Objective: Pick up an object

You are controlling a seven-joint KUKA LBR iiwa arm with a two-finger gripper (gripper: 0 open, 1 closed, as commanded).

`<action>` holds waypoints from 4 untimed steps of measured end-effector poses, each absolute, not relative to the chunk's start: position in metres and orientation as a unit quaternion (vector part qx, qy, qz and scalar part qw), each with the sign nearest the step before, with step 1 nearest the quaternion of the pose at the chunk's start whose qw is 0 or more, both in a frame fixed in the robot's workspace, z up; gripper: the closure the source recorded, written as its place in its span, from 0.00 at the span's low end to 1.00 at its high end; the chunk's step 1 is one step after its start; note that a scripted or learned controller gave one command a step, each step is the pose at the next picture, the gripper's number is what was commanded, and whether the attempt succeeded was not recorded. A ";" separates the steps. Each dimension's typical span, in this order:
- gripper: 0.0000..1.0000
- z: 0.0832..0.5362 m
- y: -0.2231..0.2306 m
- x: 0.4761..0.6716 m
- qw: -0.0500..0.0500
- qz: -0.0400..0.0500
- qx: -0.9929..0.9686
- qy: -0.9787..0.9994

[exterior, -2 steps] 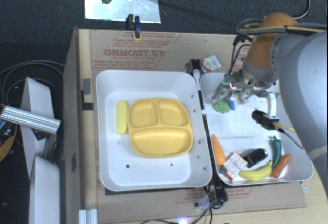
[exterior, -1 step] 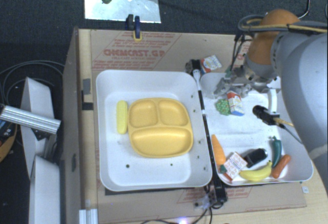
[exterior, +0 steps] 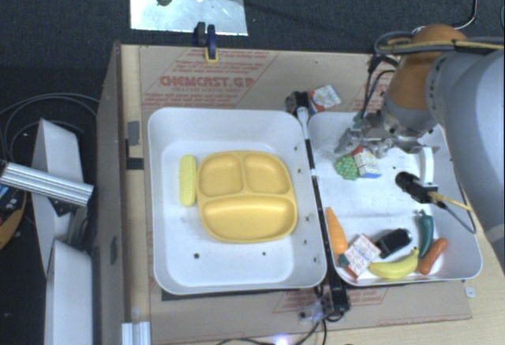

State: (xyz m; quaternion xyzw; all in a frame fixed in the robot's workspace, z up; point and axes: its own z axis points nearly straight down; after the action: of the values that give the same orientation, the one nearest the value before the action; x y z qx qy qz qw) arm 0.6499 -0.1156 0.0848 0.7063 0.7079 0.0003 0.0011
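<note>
My gripper hangs over the upper left part of the right bin, with the grey arm and its orange band behind it to the right. Just below the gripper lie a green broccoli piece and a small red and white box, side by side. The gripper partly covers the box's top edge. I see nothing lifted off the bin floor.
The right bin's front holds a carrot, a small carton, a banana, a black block, a green chilli and an orange-red one. The left bin holds a yellow divided plate and a corn cob.
</note>
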 end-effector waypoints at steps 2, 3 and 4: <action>0.00 0.085 -0.106 0.660 0.001 0.001 0.706 0.708; 0.00 0.085 -0.107 0.669 0.001 0.001 0.705 0.709; 0.00 0.093 -0.083 0.651 0.001 0.001 0.705 0.709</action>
State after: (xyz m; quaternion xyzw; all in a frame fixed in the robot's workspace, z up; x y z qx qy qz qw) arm 0.6506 -0.0833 0.0932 0.7054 0.7088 0.0009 0.0010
